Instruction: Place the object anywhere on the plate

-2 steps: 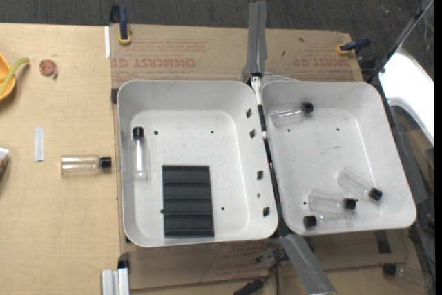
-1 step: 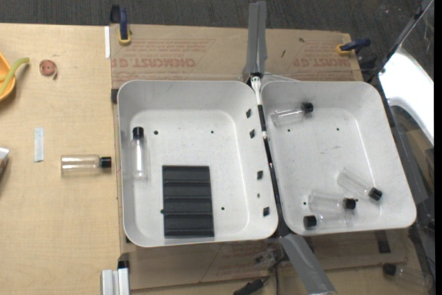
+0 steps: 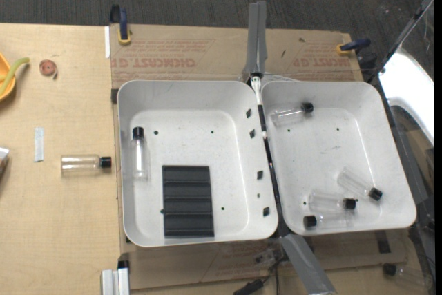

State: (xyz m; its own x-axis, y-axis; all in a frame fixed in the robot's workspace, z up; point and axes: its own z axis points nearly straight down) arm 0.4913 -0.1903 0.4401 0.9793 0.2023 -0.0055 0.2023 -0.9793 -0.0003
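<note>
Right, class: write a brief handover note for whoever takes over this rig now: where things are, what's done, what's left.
Black plate lies in the left bin, nothing on it. One vial lies left of it by that bin's wall. The right bin has four vials: one near the top, three clustered lower right.
Done: nothing placed.
Left: grasp a vial, set it on the plate.
</note>
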